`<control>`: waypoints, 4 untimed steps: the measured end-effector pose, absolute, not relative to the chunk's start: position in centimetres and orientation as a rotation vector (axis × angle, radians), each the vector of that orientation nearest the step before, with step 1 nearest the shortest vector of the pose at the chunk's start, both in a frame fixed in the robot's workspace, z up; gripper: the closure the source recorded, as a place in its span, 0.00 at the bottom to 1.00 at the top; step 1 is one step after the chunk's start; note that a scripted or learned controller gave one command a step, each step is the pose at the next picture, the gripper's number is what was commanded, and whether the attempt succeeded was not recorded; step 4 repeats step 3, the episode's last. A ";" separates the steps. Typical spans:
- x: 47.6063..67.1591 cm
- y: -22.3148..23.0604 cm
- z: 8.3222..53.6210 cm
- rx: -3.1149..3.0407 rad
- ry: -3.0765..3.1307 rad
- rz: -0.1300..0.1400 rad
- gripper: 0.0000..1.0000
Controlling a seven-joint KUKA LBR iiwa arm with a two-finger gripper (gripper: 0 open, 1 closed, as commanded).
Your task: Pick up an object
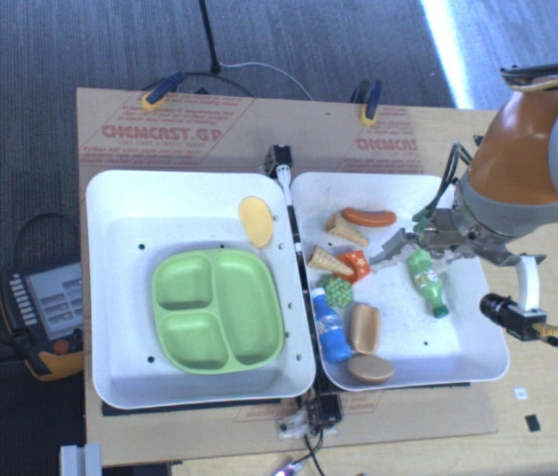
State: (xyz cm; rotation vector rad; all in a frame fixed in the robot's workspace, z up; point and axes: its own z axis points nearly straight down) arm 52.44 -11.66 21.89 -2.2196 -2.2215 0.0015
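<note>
Arm point(531, 157) reaches into the right bin point(477, 365), wrist low over the bin's upper right part. The gripper point(419, 246) sits directly above the top of a green bottle point(427, 281). One grey finger point(390, 248) angles out to the left; the rest of the mechanism blurs into the wrist. Whether the fingers are spread or closed cannot be told from this view, and nothing is seen clamped between them.

Nearest candidate: the bottle, lying flat just below the fingers and running away from them toward the bin's lower right. It lies apart from the other items, with bare bin floor on both sides.

Left of the fingers, near but not touching: a sausage point(369, 216), two cones point(338, 246), a red piece point(355, 265), a green studded piece point(338, 291). Further off lie a blue bottle point(330, 330), a bun point(364, 327) and a brown disc point(369, 369). The left bin point(120, 216) holds a green tray point(217, 310) and a yellow piece point(255, 220).

Assessment: the bottle appears the best target. For a sound grasp, the fingers should straddle its body across the narrow axis, not the tapered top, and descend fully to the bin floor before closing. Risk: a round bottle may roll or squirt out if pinched off-centre.
</note>
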 end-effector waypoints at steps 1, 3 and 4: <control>53.3 -19.4 9.3 -2.097 -2.340 0.000 0.00; 51.5 -11.7 21.6 -2.193 -2.251 -0.001 1.00; 51.5 -11.7 21.6 -2.193 -2.251 -0.001 1.00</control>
